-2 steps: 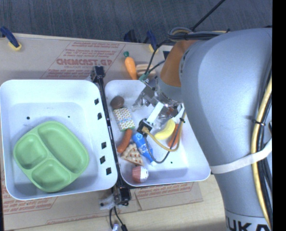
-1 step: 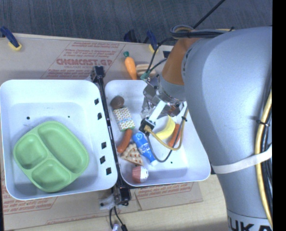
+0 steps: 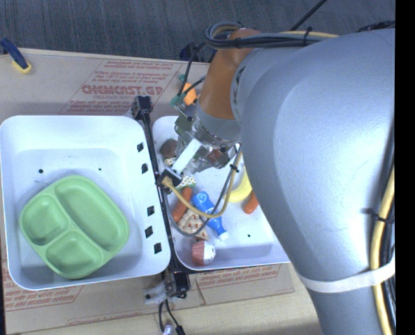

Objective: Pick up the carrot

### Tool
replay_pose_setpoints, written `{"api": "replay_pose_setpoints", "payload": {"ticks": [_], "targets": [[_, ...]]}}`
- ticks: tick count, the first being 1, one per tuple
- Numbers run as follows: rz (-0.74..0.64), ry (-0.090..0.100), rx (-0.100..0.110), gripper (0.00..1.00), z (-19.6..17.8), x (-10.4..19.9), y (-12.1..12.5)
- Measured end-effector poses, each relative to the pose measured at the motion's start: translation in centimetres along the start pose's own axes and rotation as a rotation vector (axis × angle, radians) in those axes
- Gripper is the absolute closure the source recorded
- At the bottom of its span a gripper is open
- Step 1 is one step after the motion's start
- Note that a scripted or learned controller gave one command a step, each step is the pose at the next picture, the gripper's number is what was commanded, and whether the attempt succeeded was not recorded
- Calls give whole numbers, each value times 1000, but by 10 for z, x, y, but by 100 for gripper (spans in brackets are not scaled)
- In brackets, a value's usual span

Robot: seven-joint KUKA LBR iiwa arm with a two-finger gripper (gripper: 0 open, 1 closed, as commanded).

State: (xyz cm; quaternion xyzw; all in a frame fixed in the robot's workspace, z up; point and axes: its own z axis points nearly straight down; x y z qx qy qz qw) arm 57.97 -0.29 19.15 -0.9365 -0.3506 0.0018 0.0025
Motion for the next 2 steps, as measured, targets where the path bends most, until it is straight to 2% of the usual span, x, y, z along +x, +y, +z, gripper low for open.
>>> {"api": "replay_pose_setpoints", "payload": {"ticks": [1, 2], "targets": [[-78, 1, -3, 100, -171, 11, 44], [-145, -3, 0, 100, -63, 12, -17]]}}
